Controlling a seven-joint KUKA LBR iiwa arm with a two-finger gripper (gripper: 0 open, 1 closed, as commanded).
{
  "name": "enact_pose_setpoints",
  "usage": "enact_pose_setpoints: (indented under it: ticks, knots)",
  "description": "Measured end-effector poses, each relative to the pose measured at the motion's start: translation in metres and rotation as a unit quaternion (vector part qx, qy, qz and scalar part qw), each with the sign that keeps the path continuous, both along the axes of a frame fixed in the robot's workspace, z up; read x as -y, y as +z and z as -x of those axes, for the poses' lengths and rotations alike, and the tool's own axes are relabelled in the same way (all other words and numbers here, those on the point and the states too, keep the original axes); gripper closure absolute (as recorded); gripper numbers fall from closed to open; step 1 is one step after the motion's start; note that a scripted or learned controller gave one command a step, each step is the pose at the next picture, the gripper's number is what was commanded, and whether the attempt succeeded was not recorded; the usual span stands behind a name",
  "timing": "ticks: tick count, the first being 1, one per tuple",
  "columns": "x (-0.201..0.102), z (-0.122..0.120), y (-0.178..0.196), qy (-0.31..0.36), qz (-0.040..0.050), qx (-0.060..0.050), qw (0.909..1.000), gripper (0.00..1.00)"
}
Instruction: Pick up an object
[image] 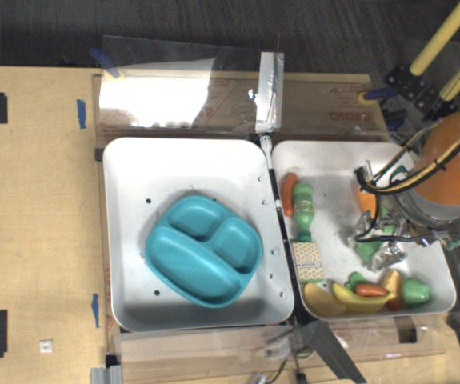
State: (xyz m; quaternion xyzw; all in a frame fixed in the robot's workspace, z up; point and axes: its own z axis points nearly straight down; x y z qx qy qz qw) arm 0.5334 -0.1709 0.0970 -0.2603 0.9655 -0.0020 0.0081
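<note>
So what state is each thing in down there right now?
Teal tray: upright, compartments bare, lying in the left bin.
Gripper: lowered into the right bin, over a green item.
Banana: lying flat at the near wall.
Green bottle: lying on its side.

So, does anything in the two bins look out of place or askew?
Nothing looks spilled or damaged. The teal tray lies at a slant in the left bin, not square to its walls. The toy food is crowded along the near wall of the right bin, the banana among it.
</note>
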Motion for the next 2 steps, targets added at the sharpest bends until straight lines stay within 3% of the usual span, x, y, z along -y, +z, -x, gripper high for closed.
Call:
enact_pose_setpoints:
  ticks: [1, 2]
  knots:
    - [0.000, 0.000, -0.001, 0.000, -0.0003, -0.001, 1.0000, 0.00]
    - [0.049, -0.043, -0.009, 0.089, 0.0005, -0.005, 0.9960, 0.00]
